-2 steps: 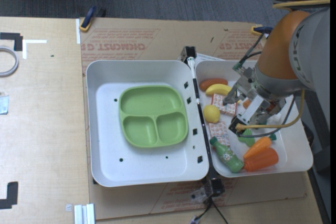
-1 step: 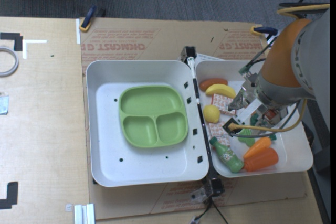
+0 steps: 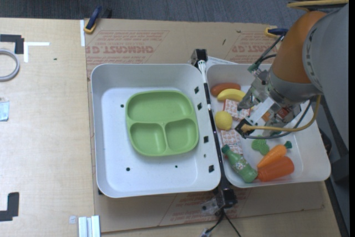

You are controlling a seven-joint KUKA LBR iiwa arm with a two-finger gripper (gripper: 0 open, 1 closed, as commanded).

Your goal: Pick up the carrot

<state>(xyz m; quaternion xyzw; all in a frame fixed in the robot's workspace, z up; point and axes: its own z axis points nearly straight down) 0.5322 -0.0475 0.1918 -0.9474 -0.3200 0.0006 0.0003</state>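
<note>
Inside right bin (image 3: 308, 159): carrot (image 3: 273, 155), bottle (image 3: 239, 162), lemon (image 3: 223, 120), banana (image 3: 230, 95).

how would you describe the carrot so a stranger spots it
Look in the right-hand white bin, at its near end. The carrot is the slim tapered orange piece lying aslant, right of the green bottle. It is thinner and paler than the fat orange-red vegetable just nearer the camera.

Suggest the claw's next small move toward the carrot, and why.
Probably slide the claw toward the view's lower right until it is over the carrot. The claw hovers by the banana and lemon, while the carrot lies nearer the right bin's front edge, beside a larger orange piece.
</note>
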